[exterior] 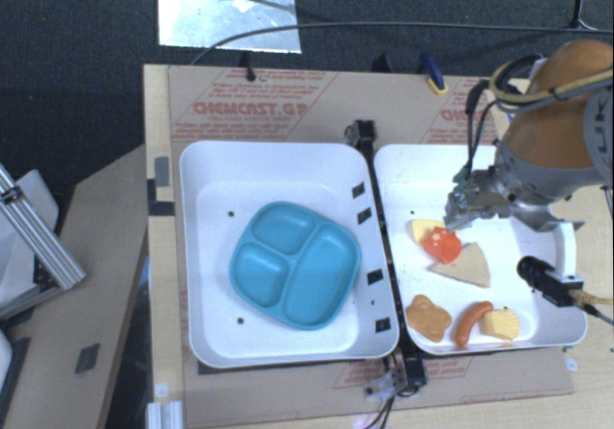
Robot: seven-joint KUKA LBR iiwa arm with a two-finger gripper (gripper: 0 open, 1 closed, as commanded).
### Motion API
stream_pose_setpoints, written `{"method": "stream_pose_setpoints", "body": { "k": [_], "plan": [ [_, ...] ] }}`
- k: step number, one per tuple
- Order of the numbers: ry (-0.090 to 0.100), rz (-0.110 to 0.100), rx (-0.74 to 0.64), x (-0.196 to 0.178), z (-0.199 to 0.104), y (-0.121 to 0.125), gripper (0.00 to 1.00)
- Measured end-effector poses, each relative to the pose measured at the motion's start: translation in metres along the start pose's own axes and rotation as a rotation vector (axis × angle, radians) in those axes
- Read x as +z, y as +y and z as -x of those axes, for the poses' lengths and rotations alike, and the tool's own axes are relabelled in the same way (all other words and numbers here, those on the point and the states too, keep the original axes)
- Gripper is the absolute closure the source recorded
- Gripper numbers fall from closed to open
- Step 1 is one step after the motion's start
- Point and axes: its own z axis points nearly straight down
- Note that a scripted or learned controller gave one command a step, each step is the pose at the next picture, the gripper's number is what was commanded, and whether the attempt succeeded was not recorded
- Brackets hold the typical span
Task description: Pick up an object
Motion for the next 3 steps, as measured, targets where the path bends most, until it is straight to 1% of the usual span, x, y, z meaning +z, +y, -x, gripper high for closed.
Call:
{"method": "stream_pose_setpoints", "body": {
  "k": [1, 2, 3],
  "plan": [
    [0.000, 0.000, 0.000, 0.003, -0.063, 0.016, 1.00],
    [0.000, 0.000, 0.001, 0.006, -0.117, 0.037, 1.00],
    [0.001, -0.001, 0.001, -0.003, -0.171, 0.039, 1.00]
  ]
}}
